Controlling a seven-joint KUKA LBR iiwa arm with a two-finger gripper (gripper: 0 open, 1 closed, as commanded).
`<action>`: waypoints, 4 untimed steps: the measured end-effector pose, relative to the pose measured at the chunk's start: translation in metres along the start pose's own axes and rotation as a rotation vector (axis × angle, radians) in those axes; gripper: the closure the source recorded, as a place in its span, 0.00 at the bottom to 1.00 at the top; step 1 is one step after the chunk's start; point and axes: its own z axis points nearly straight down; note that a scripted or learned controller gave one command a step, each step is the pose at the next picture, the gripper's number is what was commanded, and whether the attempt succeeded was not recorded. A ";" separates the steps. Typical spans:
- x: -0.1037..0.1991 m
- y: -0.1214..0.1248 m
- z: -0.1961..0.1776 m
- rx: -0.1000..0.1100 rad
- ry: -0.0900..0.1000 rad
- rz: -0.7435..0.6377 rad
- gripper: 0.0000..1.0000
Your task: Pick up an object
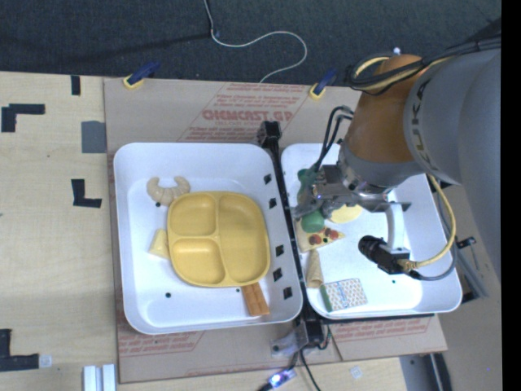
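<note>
Nearest, a patterned packet (345, 293) is lying at the front of the right bin (431, 300). Beyond it the arm (391, 137) is bending down over small toy foods (319, 233) by the divider; whether its gripper (319, 195) grips anything, I cannot tell. Farther back, red lettering on the cardboard (244, 114) is showing mirrored and unreadable.
</note>
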 end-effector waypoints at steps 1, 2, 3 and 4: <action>0.056 0.022 -0.005 -0.002 0.000 0.000 1.00; 0.052 0.021 -0.021 -0.002 -0.001 0.004 1.00; 0.060 0.018 -0.005 0.001 -0.002 0.005 1.00; 0.061 0.011 -0.014 0.000 -0.002 0.005 1.00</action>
